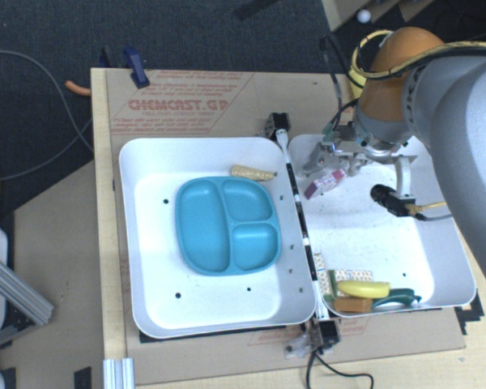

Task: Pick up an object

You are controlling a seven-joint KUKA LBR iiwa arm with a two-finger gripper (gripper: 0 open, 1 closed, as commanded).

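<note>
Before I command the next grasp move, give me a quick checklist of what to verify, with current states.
1. Gripper over the right bin: ok, at its upper left corner.
2. Object under the gripper: ok, a small pink item lies just below it.
3. Pink item held: cannot tell.
4. Other targets reachable: ok, yellow banana with more items in the bin's lower left corner.
5. Left bin: ok, blue divided plate and tan stick lie apart from the arm.
</note>
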